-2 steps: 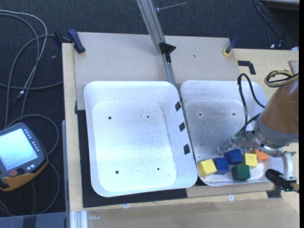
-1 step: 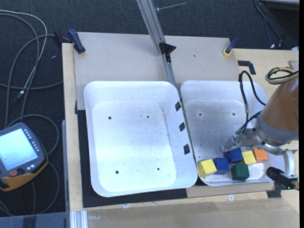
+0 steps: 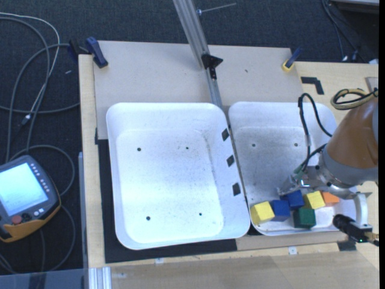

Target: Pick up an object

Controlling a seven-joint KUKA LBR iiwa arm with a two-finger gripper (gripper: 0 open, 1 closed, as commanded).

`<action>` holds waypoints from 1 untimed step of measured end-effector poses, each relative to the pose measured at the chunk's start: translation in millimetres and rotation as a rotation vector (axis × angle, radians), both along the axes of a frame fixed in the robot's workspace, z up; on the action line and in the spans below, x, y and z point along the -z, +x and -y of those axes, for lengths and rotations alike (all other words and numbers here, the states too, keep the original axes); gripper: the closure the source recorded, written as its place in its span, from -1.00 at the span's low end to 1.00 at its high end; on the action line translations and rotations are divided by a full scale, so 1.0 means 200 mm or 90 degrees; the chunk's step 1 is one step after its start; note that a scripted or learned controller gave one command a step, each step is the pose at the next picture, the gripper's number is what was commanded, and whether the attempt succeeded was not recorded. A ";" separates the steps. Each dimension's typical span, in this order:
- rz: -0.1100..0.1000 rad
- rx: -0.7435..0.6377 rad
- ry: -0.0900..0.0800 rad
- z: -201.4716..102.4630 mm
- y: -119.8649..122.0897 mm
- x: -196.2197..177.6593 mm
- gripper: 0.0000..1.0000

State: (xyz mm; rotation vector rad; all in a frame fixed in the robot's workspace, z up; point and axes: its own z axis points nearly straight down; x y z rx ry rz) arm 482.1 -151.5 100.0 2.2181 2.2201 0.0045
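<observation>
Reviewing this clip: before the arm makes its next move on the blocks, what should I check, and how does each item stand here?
1. Blocks within reach: ok. Yellow block, blue block, green block and others cluster in the right bin's near corner.
2. End effector over the cluster: ok, at its upper edge.
3. A block held between fingers: cannot tell.
4. Target separated from neighbours: not ok; blocks touch one another.
5. Room beside bin wall: not ok; cluster crowds the near rim.
6. Cable away from blocks: ok.
</observation>
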 end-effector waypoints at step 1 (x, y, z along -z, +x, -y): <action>0.001 -0.005 0.002 -0.35 0.00 -0.28 1.00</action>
